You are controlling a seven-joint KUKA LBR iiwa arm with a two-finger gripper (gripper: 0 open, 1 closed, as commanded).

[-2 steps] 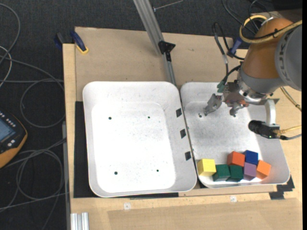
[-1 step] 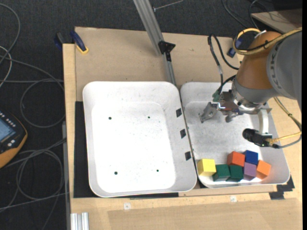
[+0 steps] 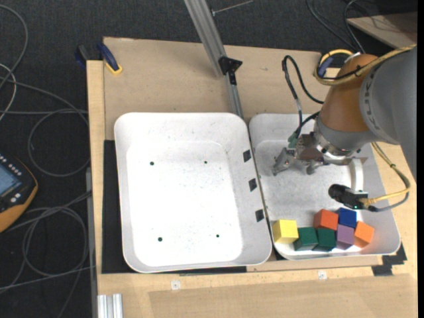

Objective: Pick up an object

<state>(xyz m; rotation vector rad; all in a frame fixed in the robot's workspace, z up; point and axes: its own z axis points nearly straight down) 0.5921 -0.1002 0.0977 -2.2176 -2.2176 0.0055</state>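
Yellow block (image 3: pixel 286 230), at the near-left end of the cluster in the right bin (image 3: pixel 278 134), we judge light, rigid and smooth-faced, best pinched across two opposite flat faces; the tool (image 3: pixel 296 161) hangs spread and empty, well apart from it.

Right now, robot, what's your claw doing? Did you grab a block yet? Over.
Gripper open above right bin, holding nothing. Blocks clustered at bin's near edge, untouched. Nothing in the way.

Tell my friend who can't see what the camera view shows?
A grey and orange robot arm holds its pincer above the right white bin, away from the coloured blocks bunched at that bin's near edge. The left white bin sits beside it.
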